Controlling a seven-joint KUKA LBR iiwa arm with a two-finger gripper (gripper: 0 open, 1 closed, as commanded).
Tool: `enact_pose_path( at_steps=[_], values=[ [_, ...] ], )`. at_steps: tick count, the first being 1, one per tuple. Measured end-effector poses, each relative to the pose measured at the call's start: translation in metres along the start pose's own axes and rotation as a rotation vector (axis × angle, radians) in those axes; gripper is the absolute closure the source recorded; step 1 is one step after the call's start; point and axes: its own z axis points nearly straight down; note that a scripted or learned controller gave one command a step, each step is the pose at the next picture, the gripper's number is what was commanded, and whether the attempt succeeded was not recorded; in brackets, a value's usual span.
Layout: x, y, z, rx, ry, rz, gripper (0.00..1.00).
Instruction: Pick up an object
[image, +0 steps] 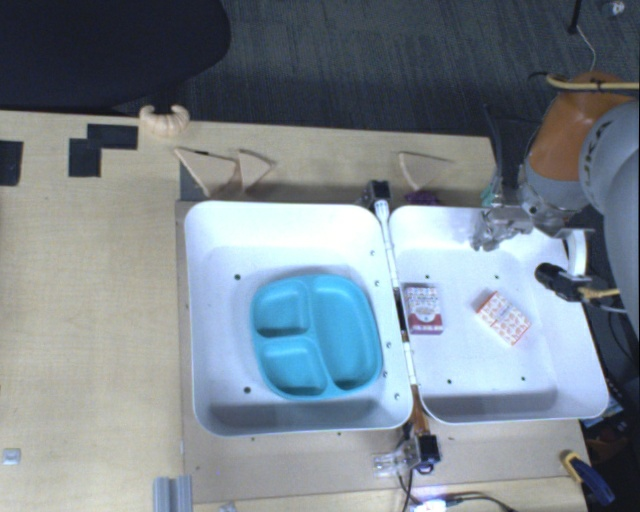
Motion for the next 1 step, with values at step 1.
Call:
enact_pose_path(
  at_steps=[1],
  values=[
    [-0.0121,-0.0678,0.0206,0.003,0.0,0.005,1.0]
  ],
)
